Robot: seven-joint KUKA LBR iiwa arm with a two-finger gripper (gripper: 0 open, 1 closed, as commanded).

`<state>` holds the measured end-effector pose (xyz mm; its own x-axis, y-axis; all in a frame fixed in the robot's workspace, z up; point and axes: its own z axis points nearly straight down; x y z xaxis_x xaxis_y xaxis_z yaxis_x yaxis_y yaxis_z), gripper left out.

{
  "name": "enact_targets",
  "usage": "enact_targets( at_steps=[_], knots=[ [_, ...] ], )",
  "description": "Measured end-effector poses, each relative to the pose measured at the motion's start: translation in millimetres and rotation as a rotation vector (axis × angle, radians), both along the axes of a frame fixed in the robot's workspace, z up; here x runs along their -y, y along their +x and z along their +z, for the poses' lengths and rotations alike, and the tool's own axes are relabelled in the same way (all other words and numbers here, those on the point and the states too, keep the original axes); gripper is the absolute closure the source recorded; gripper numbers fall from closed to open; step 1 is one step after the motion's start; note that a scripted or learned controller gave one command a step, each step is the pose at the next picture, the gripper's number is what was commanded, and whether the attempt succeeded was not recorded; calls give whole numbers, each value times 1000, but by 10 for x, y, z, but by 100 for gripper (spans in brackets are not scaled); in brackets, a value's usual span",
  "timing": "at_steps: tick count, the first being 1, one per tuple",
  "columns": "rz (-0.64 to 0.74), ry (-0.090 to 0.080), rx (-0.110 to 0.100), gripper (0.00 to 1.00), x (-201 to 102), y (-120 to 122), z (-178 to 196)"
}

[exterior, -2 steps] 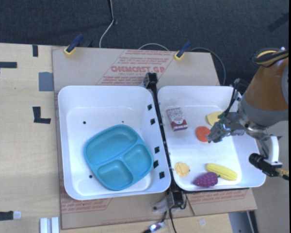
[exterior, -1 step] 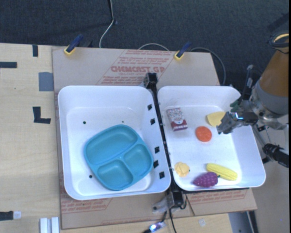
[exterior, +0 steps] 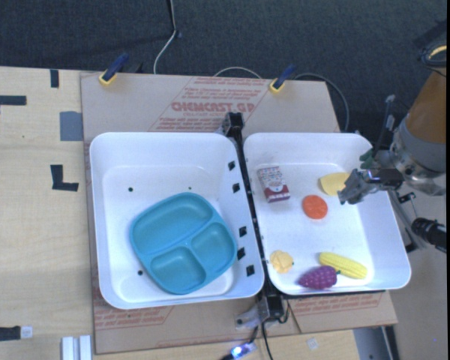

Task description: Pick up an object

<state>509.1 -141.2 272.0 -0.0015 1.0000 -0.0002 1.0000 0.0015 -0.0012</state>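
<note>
The right bin (exterior: 382,223) holds several toy foods. A small red and white carton (exterior: 273,184) lies near the divider. An orange round fruit (exterior: 315,207) sits in the middle, with a pale yellow piece (exterior: 332,183) just behind it. Near the front edge lie a yellow lump (exterior: 281,261), a purple grape bunch (exterior: 317,278) and a yellow corn cob (exterior: 343,265). My gripper (exterior: 354,189) hangs over the right bin's back right part, just right of the pale yellow piece and the orange fruit. Nothing shows between its fingers.
The left bin (exterior: 109,163) holds a blue divided plate (exterior: 183,242). Black clips line the divider (exterior: 244,193) between the bins. The bins rest on a cardboard sheet (exterior: 202,103) held by two blue and yellow clamps at its back.
</note>
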Motion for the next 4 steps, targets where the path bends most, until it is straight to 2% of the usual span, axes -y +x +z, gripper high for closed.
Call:
enact_targets(
  at_steps=[2, 3, 4],
  knots=[
    [5, 1, -3, 100, -971, 193, -103],
    [6, 1, -2, 100, -1515, 451, -144],
    [6, 0, -2, 100, -2068, 571, -176]
  ],
)
